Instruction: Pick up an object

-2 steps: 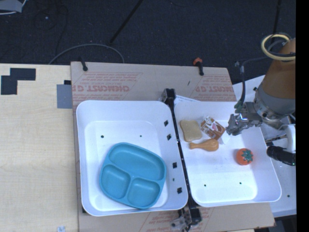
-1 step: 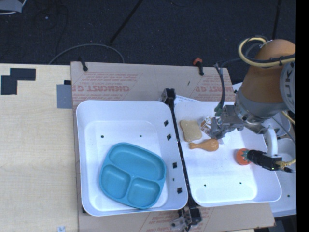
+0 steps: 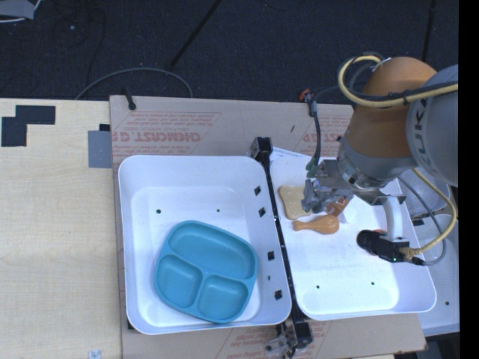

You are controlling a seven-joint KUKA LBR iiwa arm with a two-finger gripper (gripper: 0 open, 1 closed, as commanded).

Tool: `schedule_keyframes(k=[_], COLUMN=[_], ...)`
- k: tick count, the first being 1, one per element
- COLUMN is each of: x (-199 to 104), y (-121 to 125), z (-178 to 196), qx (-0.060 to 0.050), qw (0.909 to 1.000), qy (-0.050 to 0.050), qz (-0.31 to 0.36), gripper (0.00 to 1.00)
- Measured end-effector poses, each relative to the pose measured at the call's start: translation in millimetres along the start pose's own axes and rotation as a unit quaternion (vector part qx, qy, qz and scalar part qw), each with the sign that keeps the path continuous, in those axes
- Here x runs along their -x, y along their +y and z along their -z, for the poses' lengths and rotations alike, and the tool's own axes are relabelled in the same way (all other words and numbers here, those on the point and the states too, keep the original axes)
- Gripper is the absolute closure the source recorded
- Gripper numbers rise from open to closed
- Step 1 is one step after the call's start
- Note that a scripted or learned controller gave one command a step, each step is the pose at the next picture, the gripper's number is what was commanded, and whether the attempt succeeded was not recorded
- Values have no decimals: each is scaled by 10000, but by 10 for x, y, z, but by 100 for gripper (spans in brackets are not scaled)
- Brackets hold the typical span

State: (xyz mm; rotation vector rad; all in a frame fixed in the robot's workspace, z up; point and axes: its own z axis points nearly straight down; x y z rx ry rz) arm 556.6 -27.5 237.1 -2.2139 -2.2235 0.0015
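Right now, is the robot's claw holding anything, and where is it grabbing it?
Cannot tell: the gripper is low over the orange toy in the right bin, hiding any hold.

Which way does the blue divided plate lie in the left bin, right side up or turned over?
Right side up. The blue divided plate lies flat on the left bin floor, and its three hollow compartments face upward.

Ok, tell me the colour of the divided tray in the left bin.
Light blue: the divided tray shows clearly in the camera view.

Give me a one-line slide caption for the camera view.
Gripper low over right bin, above tan drumstick toy.
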Motion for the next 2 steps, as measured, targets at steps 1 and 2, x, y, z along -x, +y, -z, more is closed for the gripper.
schedule_keyframes(k=[1,2], x=[-479,-1059], y=[49,13], z=[-49,5], qx=[-4,-4], qw=[10000,10000], qy=[-3,1], qz=[-2,5], gripper=[100,100])
